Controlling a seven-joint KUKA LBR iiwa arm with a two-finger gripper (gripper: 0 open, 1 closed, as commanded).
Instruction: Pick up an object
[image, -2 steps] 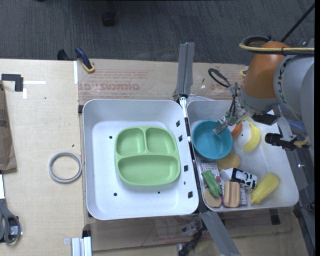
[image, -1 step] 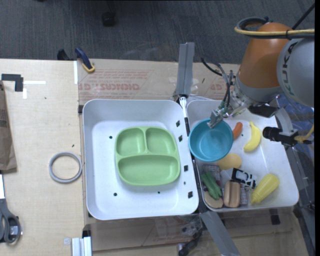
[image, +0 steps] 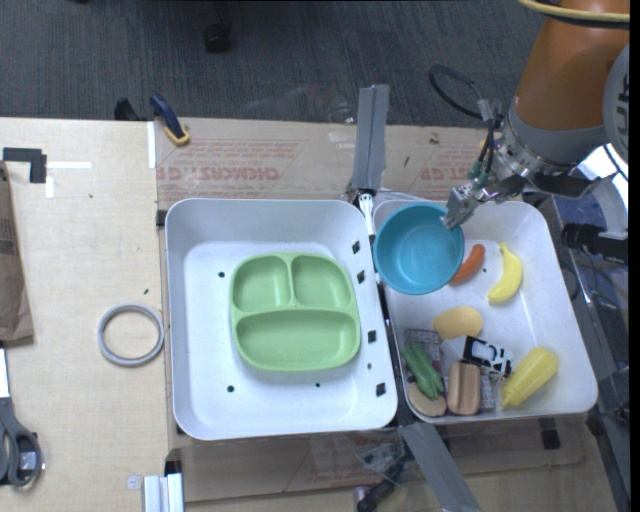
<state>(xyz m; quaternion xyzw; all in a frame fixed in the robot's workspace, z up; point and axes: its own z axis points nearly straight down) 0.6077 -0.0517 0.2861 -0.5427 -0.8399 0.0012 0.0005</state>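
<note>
Inside left bin (image: 190, 300): green tray (image: 295, 310); right bin (image: 560, 300): blue bowl (image: 415, 255), perhaps lifted.

A round, glossy blue plastic bowl (image: 415, 256) sits tilted at the upper left corner of the right white bin (image: 570, 300), its open side facing the camera. Its left edge overlaps the bin's rim. A small orange carrot-like toy (image: 470, 264) lies just beside it.

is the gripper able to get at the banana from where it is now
Probably yes. The banana lies uncovered in the right bin, apart from the carrot and the blue bowl. The gripper is at the bowl's rim, and nothing stands between them.
</note>
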